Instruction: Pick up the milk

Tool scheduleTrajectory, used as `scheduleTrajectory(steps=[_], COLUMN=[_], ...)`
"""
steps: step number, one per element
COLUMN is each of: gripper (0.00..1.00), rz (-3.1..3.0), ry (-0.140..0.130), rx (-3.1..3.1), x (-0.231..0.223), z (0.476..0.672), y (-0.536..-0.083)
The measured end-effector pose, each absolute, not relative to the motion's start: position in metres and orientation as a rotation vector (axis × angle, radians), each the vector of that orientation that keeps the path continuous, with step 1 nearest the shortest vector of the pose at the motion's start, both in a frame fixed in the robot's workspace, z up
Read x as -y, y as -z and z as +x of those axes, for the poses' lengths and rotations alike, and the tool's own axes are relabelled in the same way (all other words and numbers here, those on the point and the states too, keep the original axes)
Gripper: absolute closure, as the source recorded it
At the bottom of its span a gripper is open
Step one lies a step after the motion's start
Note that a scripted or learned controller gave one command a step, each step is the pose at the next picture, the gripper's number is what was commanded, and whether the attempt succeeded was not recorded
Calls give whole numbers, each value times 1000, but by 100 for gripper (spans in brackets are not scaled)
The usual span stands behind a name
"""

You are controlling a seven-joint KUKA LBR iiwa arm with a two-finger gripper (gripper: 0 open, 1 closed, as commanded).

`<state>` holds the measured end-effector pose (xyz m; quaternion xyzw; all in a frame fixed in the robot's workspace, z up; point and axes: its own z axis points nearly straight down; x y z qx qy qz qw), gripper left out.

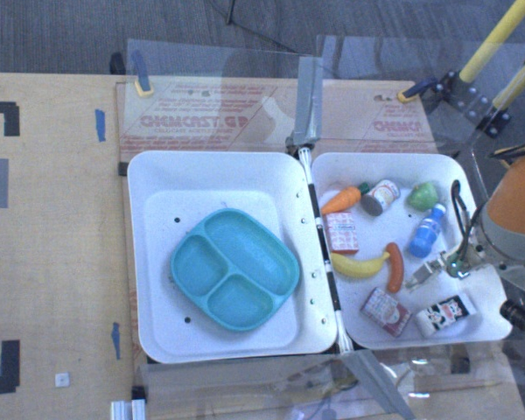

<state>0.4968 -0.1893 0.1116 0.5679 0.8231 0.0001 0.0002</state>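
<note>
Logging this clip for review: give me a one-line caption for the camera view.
Gripper hovers in the right bin above the milk; blue tray sits in the left bin.

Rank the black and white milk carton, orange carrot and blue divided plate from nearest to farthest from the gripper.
1. Black and white milk carton, just below the gripper, right bin.
2. Orange carrot, right bin's upper left.
3. Blue divided plate, left bin.

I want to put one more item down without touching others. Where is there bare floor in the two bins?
The left bin has bare floor all around the blue tray, widest along its top and left. The right bin is crowded: carrot, banana, bottle, milk and the gripper. Its only small free patch lies between the can and the banana.
</note>
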Motion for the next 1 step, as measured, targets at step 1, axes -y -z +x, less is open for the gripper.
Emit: scheduleTrajectory(steps=[1], gripper=[0], rz=[1499], ry=[-5], rx=[-2758], x=[222], z=[482], y=[-88])
